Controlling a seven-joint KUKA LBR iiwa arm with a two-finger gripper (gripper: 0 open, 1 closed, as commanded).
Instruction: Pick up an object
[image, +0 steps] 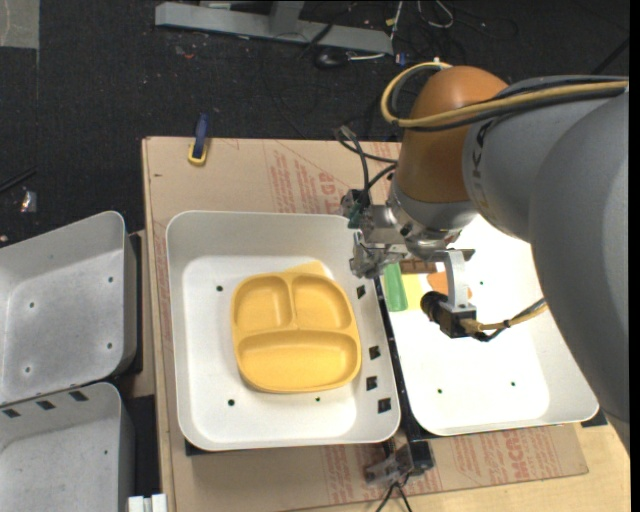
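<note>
Yellow divided tray is taking up middle of left bin, leaving only narrow floor margin around it. Arm is covering right bin's upper part, crowding green object and orange object near bin divide. Right bin's lower floor is lying open for approach from above

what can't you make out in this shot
- Gripper: the wrist hides the fingers, so no grip can be judged.
- Green object in the right bin: top covered by the wrist; kind unclear.
- Orange object: a sliver shows; the gripper hides the rest.
- Right bin: the arm hides its far side.
</note>
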